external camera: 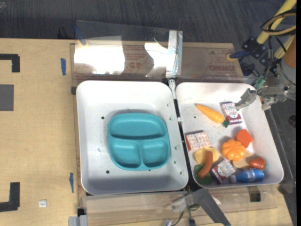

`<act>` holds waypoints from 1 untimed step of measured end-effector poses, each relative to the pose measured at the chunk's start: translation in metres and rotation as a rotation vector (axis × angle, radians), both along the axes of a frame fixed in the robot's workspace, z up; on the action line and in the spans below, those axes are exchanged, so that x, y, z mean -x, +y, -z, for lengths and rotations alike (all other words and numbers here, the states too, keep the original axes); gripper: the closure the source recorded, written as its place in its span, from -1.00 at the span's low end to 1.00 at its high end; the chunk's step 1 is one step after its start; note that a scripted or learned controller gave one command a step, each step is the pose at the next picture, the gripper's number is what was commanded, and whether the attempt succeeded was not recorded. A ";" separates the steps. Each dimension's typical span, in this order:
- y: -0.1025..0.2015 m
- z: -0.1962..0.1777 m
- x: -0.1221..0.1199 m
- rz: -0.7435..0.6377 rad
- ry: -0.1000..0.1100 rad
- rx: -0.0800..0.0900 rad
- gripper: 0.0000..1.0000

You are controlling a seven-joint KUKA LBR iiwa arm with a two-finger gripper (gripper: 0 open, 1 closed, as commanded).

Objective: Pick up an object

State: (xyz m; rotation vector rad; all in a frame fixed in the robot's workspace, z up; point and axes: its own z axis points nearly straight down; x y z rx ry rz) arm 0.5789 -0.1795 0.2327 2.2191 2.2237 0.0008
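Tray [138, 141] in left bin [89, 126]; toys in right bin [270, 140].

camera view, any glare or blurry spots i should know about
In the camera view, strong glare washes out the clear plastic sheet behind the bins; the teal tray is evenly lit and sharp; the gripper over the right bin looks slightly soft.

end effector [257, 97] low at right

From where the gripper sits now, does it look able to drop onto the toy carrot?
Probably yes. The gripper hangs at the right bin's far right rim, and the carrot lies apart from the other toys, with only a small carton beside its tip.
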 end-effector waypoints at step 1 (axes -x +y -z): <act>0.038 0.131 -0.057 -0.086 -0.016 0.004 -1.00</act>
